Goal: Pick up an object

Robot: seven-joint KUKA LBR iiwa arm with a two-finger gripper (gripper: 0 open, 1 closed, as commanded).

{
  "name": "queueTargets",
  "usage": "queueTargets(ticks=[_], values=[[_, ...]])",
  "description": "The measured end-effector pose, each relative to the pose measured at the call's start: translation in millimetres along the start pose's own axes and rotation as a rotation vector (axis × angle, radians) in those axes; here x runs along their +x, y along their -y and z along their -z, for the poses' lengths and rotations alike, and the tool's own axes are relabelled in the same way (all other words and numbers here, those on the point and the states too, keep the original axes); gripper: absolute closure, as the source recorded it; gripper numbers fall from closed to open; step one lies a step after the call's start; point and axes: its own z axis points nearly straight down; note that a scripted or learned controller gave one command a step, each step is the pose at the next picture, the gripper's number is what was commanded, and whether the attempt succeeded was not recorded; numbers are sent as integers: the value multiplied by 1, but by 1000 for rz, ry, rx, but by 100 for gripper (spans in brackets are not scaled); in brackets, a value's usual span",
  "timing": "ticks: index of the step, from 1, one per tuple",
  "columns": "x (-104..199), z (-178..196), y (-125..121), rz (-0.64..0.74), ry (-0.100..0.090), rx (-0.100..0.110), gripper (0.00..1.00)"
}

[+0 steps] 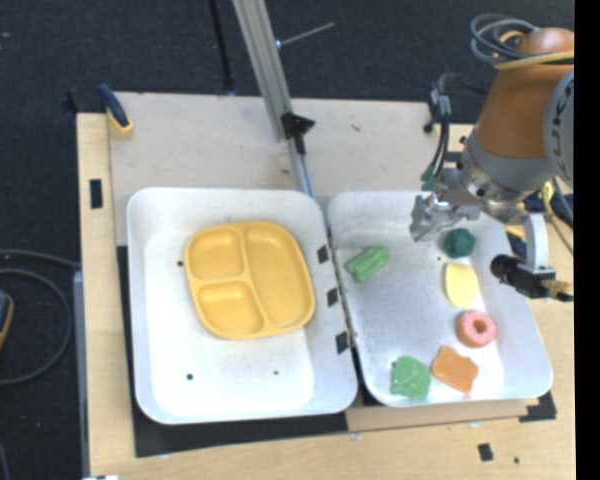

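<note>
Pincer (427,218) low over right bin (380,208), upper part; finger state cannot be told, nothing seen grasped. Nearest candidate: dark green round piece (459,241), just beside pincer; yellow piece (461,284) below it. Advice: centre over one item, descend straight, avoid neighbour.

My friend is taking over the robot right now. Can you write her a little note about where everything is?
Tool: over the top of the right bin; can't tell if it's open or shut, nothing seen in it.
Right bin: green block, dark green ball beside the tool, yellow piece, pink ring, orange piece, green piece.
Left bin: yellow divided plate.
Done: nothing picked up yet.
Left: grab one toy.
</note>
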Motion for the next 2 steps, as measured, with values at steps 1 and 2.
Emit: queueTargets(ticks=[1, 2], values=[[58, -6, 10, 3, -2, 5, 100], [104, -5, 16, 3, -3, 4, 100]])
